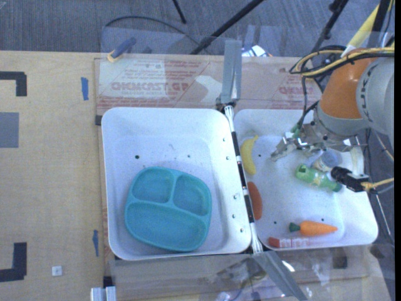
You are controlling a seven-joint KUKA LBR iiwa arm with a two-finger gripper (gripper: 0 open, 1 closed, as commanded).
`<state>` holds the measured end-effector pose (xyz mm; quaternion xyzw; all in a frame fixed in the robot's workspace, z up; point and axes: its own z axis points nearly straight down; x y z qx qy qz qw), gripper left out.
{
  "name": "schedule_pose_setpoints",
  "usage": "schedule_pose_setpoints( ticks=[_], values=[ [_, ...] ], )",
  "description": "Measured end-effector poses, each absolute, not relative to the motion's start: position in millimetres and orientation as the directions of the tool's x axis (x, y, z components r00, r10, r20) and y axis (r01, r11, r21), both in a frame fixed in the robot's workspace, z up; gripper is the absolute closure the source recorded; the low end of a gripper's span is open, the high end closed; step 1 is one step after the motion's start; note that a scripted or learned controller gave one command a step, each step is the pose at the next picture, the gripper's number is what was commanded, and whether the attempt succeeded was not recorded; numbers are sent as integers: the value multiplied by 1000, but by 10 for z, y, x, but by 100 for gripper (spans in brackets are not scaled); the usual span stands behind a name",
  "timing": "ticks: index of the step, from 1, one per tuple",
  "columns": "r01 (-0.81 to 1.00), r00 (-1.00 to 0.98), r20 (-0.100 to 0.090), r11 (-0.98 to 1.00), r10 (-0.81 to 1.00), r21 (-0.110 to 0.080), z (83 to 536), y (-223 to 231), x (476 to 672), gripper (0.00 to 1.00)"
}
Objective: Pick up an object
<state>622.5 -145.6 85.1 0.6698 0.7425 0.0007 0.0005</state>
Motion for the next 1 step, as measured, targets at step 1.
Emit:
schedule_pose_setpoints(
  ticks=[1],
  values=[
    [995,-61,41,64,997,-77,870,-1586,6568,0]
  ],
)
